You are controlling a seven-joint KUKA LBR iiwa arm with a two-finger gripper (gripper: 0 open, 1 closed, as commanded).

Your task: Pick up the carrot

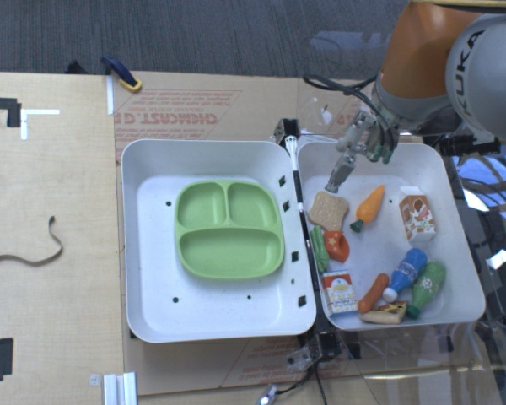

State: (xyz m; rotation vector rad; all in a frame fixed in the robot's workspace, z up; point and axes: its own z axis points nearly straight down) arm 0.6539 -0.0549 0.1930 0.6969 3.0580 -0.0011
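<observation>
Right bin (pixel 452 194): carrot (pixel 369 205) in open floor, tool (pixel 347 169) alongside, grip seemingly empty.

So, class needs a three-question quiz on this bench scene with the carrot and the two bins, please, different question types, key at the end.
1. True or false: the orange toy carrot lies in the right white bin.
2. What sits in the left white bin? A) green divided plate B) blue bottle C) bread slice
3. Which item lies nearest the carrot on its left?

Key: 1 true; 2 A; 3 the brown bread slice.
</observation>
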